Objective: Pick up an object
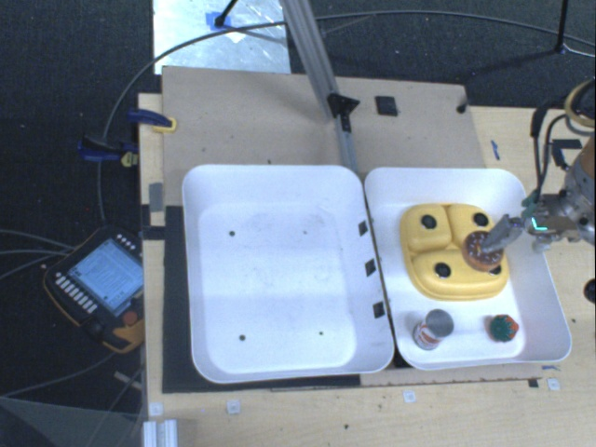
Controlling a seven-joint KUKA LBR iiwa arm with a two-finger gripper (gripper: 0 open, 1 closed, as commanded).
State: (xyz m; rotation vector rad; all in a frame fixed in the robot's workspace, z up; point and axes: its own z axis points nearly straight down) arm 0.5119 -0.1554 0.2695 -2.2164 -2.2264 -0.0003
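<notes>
In the right bin [540,277] lies a large yellow moulded object [442,250] with black dots on its top. On its right side rests a small brown ring-shaped object [478,251]. My gripper [494,238] reaches in from the right, and its tip is just over the ring's right edge. I cannot tell whether it touches the ring. A small silver can [433,328] and a small green and red object [503,326] lie near the bin's front wall.
The left bin [200,277] stands beside the right one, joined by black clips [370,266]. A grey pole [312,45] slants over the bench's back. A teach pendant [98,282] lies left of the bench.
</notes>
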